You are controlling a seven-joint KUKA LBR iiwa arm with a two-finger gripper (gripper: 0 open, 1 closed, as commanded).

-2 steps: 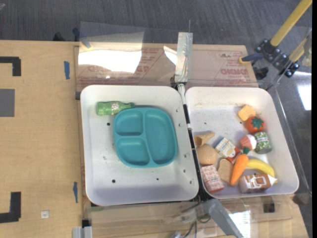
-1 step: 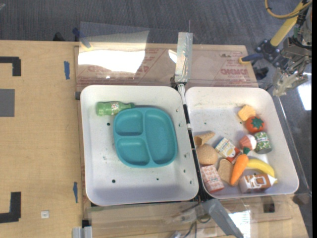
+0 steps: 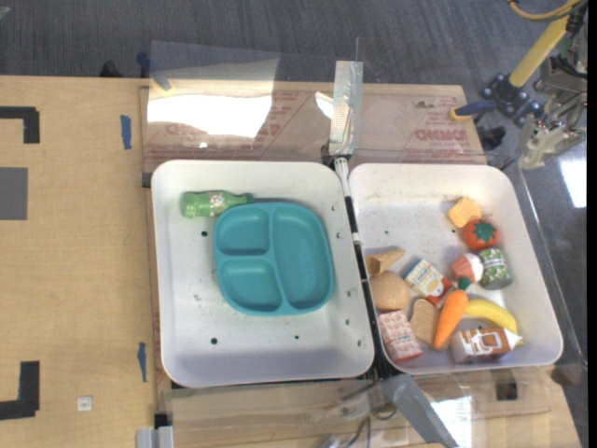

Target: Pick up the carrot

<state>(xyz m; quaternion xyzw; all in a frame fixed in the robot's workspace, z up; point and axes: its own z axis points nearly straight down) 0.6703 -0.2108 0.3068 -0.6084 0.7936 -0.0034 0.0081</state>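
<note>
1. nearest in the right shallow white bin (image 3: 532,241), a small brown and white carton with a label (image 3: 480,343) lay by the near right corner, and a red and white printed packet (image 3: 399,335) lay near the bin's near left edge.
2. a yellow toy banana (image 3: 492,314) curved just above the carton, touching or almost touching it.
3. the orange toy carrot with a green top (image 3: 450,314) lay tilted in the near middle of the right bin, its green end pointing far and its tip pointing near; it sat just left of the banana and just right of a tan toast-like slice (image 3: 424,322).
4. a little farther, a round tan biscuit-like piece (image 3: 392,292) and a small white and yellow box (image 3: 424,276) lay left of the carrot, with another tan piece (image 3: 384,260) beyond them.
5. right of the carrot's green end sat a red and white item (image 3: 465,269) and a green and white wrapped piece (image 3: 494,269), close together.
6. farther still, a red toy tomato with a green stalk (image 3: 478,234) lay near the right wall, and an orange-yellow chunk (image 3: 464,212) lay just beyond it.
7. in the left shallow white bin (image 3: 177,278), a teal plastic tray with three compartments (image 3: 274,257) filled the middle, and a green toy bottle (image 3: 213,203) lay on its side at the tray's far left corner.
8. whether the gripper was clenched or released, i could not tell; nothing in view held the carrot.
</note>
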